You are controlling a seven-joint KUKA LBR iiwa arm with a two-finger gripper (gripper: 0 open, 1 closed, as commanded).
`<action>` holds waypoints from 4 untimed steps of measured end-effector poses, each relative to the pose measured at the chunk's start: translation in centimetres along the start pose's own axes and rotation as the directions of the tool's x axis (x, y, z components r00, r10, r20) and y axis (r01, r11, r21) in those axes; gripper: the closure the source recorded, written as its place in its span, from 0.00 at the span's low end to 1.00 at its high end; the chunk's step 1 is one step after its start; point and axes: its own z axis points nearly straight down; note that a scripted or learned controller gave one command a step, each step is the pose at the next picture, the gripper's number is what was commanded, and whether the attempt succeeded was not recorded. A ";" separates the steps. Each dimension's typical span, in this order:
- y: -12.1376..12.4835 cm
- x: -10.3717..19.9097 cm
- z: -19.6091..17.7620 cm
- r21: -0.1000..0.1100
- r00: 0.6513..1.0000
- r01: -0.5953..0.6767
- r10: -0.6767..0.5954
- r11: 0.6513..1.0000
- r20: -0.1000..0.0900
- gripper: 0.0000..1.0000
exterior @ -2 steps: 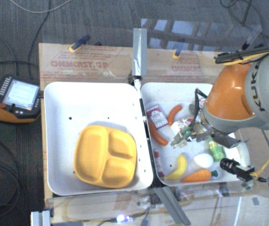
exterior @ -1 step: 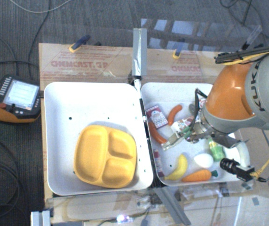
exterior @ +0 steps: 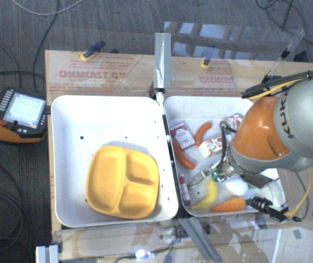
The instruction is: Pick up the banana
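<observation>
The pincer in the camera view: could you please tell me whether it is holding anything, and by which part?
It cannot be told. The pincer sits low in the right bin, just above the banana, but its tips are too cluttered to show a hold.

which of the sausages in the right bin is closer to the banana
The sausage lying along the right bin's left wall, below the small red packet. The other sausage lies higher up, farther from the banana at the bin's bottom edge.

I see a yellow banana (exterior: 207,195) beside an orange carrot (exterior: 229,204) and a white egg (exterior: 236,188) in the right white bin (exterior: 170,111). The left white bin (exterior: 69,125) carries a yellow sectioned tray (exterior: 123,182); my arm's band (exterior: 258,133) is orange.
</observation>
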 end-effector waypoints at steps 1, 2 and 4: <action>0.2 0.0 -0.9 -0.002 1.000 0.000 0.000 1.000 -0.001 1.00; 0.2 0.0 -0.9 -0.002 1.000 0.000 0.000 1.000 -0.001 0.00; 0.2 -0.7 -0.9 -0.010 0.967 0.256 -0.256 0.967 0.008 1.00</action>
